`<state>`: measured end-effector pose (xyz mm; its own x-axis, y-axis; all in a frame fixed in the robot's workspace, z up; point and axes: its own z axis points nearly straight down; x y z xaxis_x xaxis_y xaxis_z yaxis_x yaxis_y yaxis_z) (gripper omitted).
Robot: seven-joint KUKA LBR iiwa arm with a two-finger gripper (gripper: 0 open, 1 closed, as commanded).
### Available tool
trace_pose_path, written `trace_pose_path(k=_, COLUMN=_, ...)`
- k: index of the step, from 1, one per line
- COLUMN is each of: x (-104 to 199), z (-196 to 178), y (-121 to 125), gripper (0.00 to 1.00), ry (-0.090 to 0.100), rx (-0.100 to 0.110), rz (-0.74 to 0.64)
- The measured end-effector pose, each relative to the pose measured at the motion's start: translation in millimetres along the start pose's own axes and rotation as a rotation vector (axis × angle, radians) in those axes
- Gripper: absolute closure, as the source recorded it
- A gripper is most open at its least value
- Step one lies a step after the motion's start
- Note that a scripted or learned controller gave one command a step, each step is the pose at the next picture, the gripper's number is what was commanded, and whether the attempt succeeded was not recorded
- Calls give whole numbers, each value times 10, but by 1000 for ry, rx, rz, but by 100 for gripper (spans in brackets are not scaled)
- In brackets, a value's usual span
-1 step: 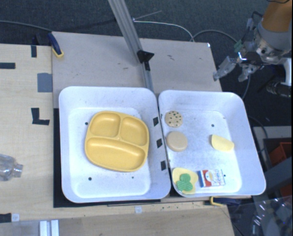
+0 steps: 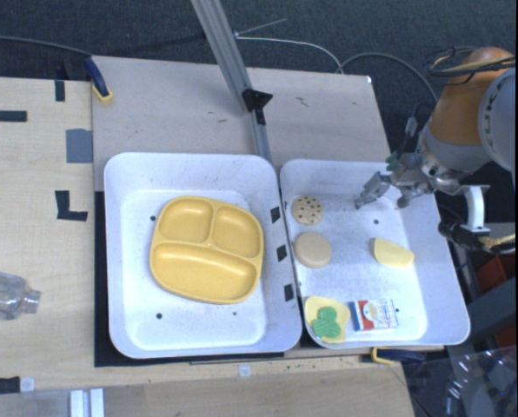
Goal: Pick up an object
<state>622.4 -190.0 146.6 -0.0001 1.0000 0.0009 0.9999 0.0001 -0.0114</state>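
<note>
- While the claw (image 2: 382, 191) hangs over the far edge of the right bin (image 2: 441, 268), its two fingers stand spread apart with nothing between them.
- Grey arm (image 2: 494, 120) with its orange band (image 2: 459, 111) reaches in across that bin's right rim.
- No single target is named; the nearest candidate is the yellow wedge (image 2: 392, 253), lying flat near the right bin's right wall, just beyond mid-length and short of the claw.
- Judgement on the wedge: looks like a light, stiff toy food piece with a smooth skin, so likely slippery. Best taken across its narrow width, fingers straddling the short sides, low against the bin floor.
- Round tan disc (image 2: 312, 250) sits near the right bin's left wall; low and wide, probably hard to span, prone to slide out.
- Speckled cookie (image 2: 307, 208) lies beyond the disc, toward the far left corner; thin and flat, little edge to pinch.
- Near edge of the right bin: a green-on-yellow piece (image 2: 327, 321) at the left corner, and a small printed carton (image 2: 374, 314) just beside it. Carton looks light and may crush; grip its long sides.
- Left bin (image 2: 120, 259) carries a yellow divided plate (image 2: 209, 248), central; too broad for a span grip, rim pinch only.
- Clear bottle (image 2: 5, 294) lies on the bench at its left edge, well apart from both bins.
</note>
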Motion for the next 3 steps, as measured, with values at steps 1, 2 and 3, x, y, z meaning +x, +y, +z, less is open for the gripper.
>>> trace_pose_path(k=1, x=381, z=597, y=-632, gripper=0, ry=0, rx=-10, rz=-1)
trace_pose_path(k=2, x=441, z=585, y=-1283, gripper=0, ry=-2, rx=-11, rz=1)
trace_pose_path(k=3, x=-174, z=-271, y=-958, gripper=0, ry=-7, rx=-19, rz=2)
